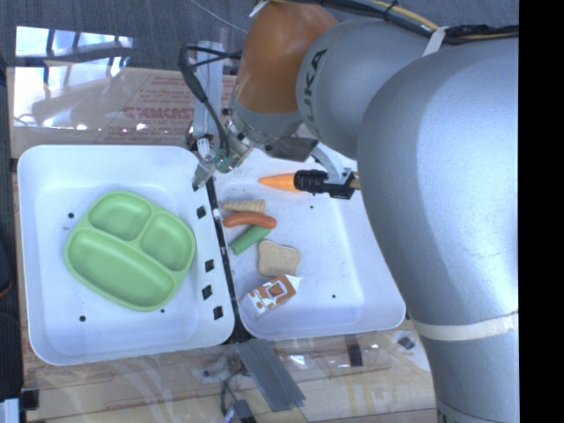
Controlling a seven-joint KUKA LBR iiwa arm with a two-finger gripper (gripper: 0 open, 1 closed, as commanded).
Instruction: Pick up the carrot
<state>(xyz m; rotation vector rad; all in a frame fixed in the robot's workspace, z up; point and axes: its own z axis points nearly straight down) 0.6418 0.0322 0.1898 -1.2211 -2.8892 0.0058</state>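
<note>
The carrot [278, 181] is small and orange and lies on its side in the right bin [352, 263], near that bin's far edge, with its tip pointing left. My gripper [208, 167] hangs over the far end of the wall between the two bins, a short way left of the carrot and apart from it. Nothing shows held in it. The grey arm with its orange band covers the bin's far right corner.
In the right bin, nearer than the carrot, lie a tan stick [242, 206], a red sausage [249, 221], a green piece [250, 239], a toast slice [278, 257] and a small carton [269, 294]. A green divided plate [130, 249] sits in the left bin [53, 183].
</note>
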